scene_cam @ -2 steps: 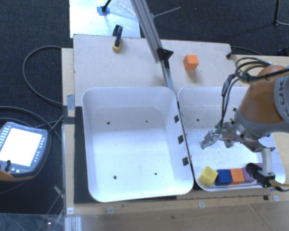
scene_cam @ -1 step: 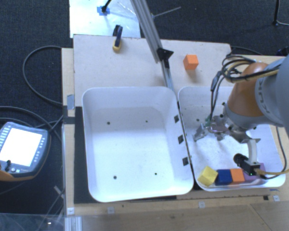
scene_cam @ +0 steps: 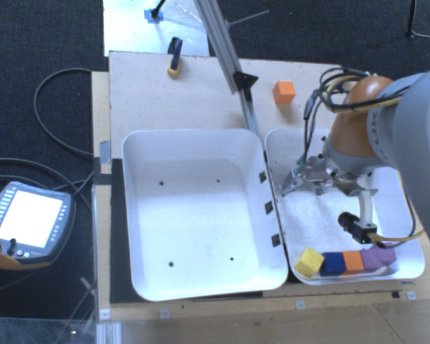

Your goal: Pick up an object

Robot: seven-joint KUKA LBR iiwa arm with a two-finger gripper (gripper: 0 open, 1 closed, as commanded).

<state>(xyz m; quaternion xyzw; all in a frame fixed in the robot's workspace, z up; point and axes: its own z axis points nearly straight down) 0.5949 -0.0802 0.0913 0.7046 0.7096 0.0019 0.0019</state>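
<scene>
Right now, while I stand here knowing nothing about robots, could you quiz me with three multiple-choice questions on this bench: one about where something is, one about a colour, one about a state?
1. Where is the row of blocks?
A) in the left bin
B) along the near wall of the right bin
C) on the floor

2. What colour is the lone cube on the bench behind the bins?
A) green
B) white
C) orange

3. The handheld screen at the left is:
A) lit
B) dark
C) covered by a cloth

Answers: 1 B, the four blocks lie side by side there; 2 C, it is plainly orange; 3 A, its panel glows white.
</scene>
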